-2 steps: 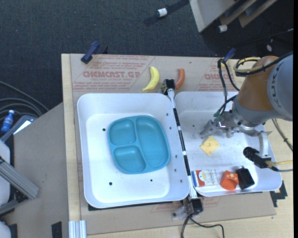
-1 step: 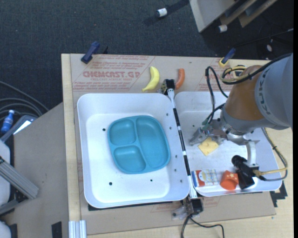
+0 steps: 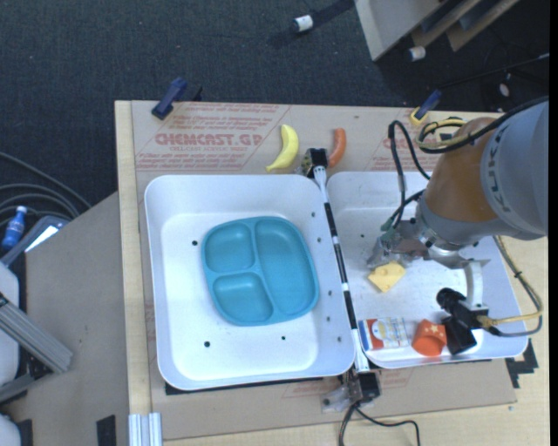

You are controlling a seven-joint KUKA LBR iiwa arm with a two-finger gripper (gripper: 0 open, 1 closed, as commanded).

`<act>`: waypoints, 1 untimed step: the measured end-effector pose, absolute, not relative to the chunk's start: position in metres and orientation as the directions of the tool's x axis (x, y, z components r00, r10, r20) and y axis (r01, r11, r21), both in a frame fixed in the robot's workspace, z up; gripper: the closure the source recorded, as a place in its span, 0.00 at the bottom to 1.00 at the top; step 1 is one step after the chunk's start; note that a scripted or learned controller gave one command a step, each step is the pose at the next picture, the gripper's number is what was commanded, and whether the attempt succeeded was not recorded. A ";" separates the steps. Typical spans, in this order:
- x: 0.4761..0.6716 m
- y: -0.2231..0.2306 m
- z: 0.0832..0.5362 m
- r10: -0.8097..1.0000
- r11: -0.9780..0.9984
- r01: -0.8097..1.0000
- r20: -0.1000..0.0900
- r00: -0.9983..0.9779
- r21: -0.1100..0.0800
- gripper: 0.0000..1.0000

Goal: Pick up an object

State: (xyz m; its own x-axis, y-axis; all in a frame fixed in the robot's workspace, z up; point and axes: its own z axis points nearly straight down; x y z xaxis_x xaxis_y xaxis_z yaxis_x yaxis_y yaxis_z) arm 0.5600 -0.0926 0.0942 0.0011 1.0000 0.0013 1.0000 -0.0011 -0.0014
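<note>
Worktop (image 3: pixel 218 131): carries two white bins side by side.
Left bin (image 3: pixel 174 287): holds a blue divided plate (image 3: pixel 259 270).
Right bin (image 3: pixel 366 196): yellow wedge (image 3: pixel 386 277), carton (image 3: pixel 384 333) and orange object (image 3: pixel 427 338).
Arm (image 3: pixel 488 183): hangs over the right bin.
End effector (image 3: pixel 390 251): just above the wedge; spread of its fingers cannot be told.
Advice: centre over the wedge, descend straight, close across its narrow sides.

Dark blue-grey carpet floor (image 3: pixel 105 52) all around the bench. The bench top (image 3: pixel 218 131) is brown board with red CHEMCAST lettering. Black cables (image 3: pixel 35 187) snake in at 9 o'clock, and some pale furniture (image 3: pixel 436 22) sits at 1 o'clock.
</note>
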 end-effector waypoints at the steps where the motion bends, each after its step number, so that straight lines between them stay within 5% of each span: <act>1: 0.526 -0.053 0.204 1.000 0.001 1.000 0.000 -0.001 -0.001 1.00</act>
State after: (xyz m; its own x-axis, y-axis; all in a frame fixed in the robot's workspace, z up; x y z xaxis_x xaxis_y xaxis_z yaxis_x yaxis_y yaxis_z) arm 0.5261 -0.0530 0.2040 -0.0009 1.0000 0.0005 1.0000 0.0009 -0.0006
